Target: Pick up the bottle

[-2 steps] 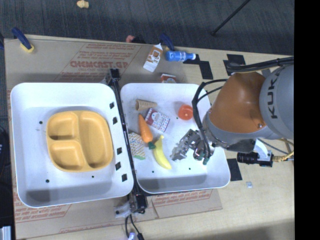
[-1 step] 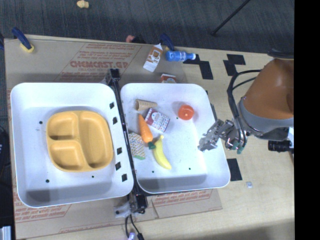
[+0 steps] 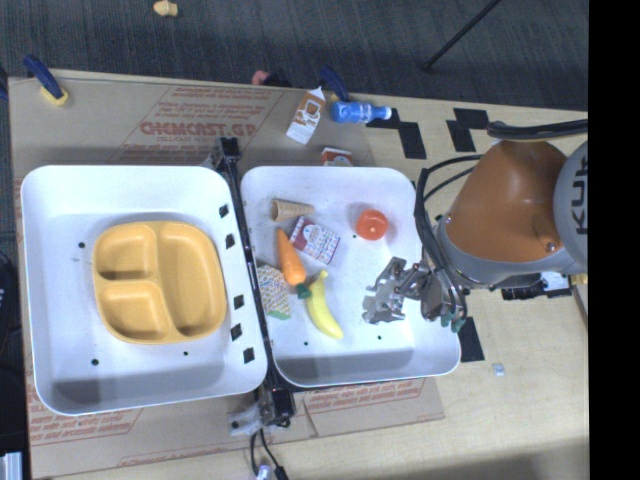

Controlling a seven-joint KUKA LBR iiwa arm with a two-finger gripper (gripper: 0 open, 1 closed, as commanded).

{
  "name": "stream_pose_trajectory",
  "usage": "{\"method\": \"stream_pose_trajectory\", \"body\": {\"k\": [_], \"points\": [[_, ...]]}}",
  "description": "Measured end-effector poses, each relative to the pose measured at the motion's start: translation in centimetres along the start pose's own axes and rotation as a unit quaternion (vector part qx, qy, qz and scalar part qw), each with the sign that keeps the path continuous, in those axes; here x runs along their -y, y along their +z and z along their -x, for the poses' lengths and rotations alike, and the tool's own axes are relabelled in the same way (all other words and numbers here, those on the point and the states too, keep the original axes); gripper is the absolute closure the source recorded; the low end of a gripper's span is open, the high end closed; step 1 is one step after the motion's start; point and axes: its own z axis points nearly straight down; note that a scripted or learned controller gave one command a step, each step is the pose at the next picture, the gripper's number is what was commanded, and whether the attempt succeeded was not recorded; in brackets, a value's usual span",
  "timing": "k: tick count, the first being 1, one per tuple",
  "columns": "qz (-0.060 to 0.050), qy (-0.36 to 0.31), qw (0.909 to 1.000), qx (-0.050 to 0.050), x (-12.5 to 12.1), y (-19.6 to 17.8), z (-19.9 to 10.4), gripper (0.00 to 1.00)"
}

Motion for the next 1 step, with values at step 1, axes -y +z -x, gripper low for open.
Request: {"method": "stream_pose_trajectory", "body": {"k": [1], "points": [[0.000,-0.187,0.9824,0.001,1.11,-2.21,0.38,1.00]]}}
